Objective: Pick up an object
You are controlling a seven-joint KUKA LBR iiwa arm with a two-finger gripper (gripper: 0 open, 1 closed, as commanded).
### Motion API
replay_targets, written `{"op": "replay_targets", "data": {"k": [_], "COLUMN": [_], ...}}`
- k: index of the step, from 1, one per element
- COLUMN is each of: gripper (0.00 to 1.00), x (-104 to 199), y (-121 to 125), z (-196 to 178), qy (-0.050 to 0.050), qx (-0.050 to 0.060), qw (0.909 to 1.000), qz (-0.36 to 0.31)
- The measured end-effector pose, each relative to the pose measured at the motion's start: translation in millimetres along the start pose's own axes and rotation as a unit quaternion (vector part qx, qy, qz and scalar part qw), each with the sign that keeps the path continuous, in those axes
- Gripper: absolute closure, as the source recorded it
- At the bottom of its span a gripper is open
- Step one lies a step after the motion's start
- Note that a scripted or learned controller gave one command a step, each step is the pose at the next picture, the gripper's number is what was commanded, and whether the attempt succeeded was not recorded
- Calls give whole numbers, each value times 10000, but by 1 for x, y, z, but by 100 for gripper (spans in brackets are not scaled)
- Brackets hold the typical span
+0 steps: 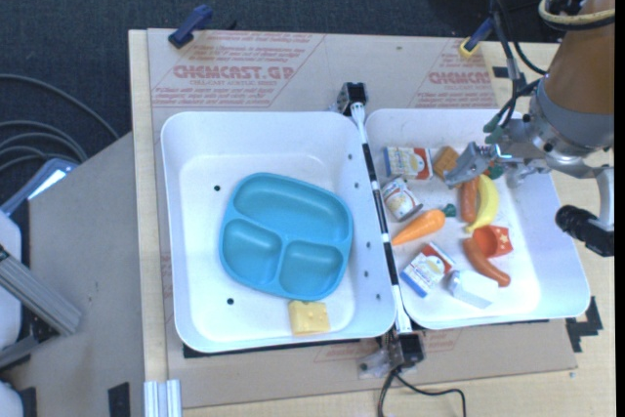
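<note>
My gripper [476,165] hangs over the upper middle of the right bin [557,298], its grey fingers spread with nothing between them. Just below it lie a yellow banana [485,202] and an orange-red sausage [469,200]. An orange carrot [420,227] lies to the lower left. A small can [398,198] sits near the bin's left wall. A red pepper [494,240] and another sausage [485,265] lie lower down. A white carton [406,161] and an orange piece [445,160] lie at the back.
The left bin [186,210] holds a blue divided plate [285,235] and a yellow cheese wedge [310,316] near its front wall. A blue-and-white box [426,270] and a white block [473,289] lie at the right bin's front. The arm [584,73] reaches in from the right.
</note>
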State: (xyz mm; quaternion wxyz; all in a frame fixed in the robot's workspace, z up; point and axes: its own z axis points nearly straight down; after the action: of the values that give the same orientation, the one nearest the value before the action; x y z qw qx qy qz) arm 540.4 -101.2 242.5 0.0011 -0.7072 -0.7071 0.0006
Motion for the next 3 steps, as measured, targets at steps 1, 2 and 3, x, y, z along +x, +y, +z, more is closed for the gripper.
{"op": "replay_targets", "data": {"k": [1,2,3], "gripper": [0,0,100], "x": [-49,-51,-51], "y": [32,108,109], "z": [99,153,143], "qy": [2,-13,-13], "qx": [10,-57,-71], "qw": [10000,10000,10000], "qz": [6,-3,-8]}}
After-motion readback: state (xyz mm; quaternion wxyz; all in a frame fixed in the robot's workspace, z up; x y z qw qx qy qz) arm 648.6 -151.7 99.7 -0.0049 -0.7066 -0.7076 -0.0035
